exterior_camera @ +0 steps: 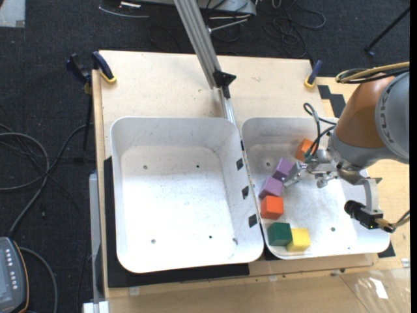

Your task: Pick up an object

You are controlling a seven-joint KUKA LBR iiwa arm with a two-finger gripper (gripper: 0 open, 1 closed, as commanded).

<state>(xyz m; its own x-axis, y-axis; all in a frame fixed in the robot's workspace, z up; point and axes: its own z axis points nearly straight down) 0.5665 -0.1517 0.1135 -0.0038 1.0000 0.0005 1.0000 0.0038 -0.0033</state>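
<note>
Over on the left half of the bench sits the left bin [130, 194], and nothing about it bears on the job yet. Everything I could take lies in the right bin [365, 240], crowded toward its left wall.

Nearest that wall, about halfway down, is a purple block [272, 188], pale lilac on its lit face, with a second purple block [283, 169] touching it just above and to the right. Below them lies an orange cube [272, 207], bright, with crisp edges. Toward the bin's front edge a dark green cube [280, 233] and a yellow cube [300, 239] sit side by side, touching. All of them look like small, hard, matte foam or wooden blocks, easy enough to pinch across flat faces.

Further right is my gripper [306, 169], low over the bin floor and just beside the upper purple block. Whether my fingers are apart or together I cannot tell; the metal tips blur into the block's edge. Behind my wrist, near the bin's back part, another orange piece [303, 149] peeks out, partly hidden by cables.

By my judgement the pick is not done: nothing is visibly between my fingers and every block rests on the bin floor. Left to do is to close on one, probably that upper purple block, and lift it clear.
</note>
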